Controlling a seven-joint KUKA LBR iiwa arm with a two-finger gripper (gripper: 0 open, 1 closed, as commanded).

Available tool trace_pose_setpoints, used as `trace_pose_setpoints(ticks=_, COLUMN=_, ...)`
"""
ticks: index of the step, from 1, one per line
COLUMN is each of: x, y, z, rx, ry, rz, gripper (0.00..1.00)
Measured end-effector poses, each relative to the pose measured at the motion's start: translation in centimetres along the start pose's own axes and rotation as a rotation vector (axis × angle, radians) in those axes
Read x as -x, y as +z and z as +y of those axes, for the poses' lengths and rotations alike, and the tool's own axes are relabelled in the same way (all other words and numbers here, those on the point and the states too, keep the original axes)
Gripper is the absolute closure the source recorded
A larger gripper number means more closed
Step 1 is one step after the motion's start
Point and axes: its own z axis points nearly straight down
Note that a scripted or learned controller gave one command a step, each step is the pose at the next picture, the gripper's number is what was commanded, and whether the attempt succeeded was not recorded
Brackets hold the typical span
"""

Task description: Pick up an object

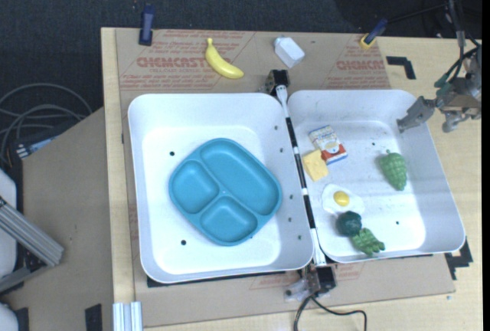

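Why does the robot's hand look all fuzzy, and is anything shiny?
In the camera view, the gripper at the right bin's top corner looks soft and smeared, so its shape is hard to read; the blue plate and banana look sharper. The light is even, with faint shadows inside the left bin and only a mild sheen on the plate.

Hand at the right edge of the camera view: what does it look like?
The hand is grey metal, ending in a flat, angular tip at the rim of the right bin. Behind it sits a cluster of small grey and greenish fittings with thin dark cables running upward.
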Motion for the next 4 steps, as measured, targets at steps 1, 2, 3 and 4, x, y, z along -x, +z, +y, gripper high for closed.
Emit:
trace_pose_setpoints(ticks=1, x=-1.3, y=15.9, z=-2.1, rx=0.000, ry=0.000, rz=0.000, gripper=0.00)
trace_pose_setpoints(ticks=2, x=-1.3, y=14.9, z=-2.0, rx=0.003, ry=0.001, rz=-0.001, gripper=1.00)
trace_pose_setpoints(ticks=3, x=-10.9, y=13.5, z=-6.3, rx=-0.003, ry=-0.002, rz=0.003, gripper=1.00)
trace_pose_setpoints(ticks=4, x=-15.9, y=3.5, z=-6.4, rx=0.001, ry=-0.001, rz=0.001, gripper=1.00)
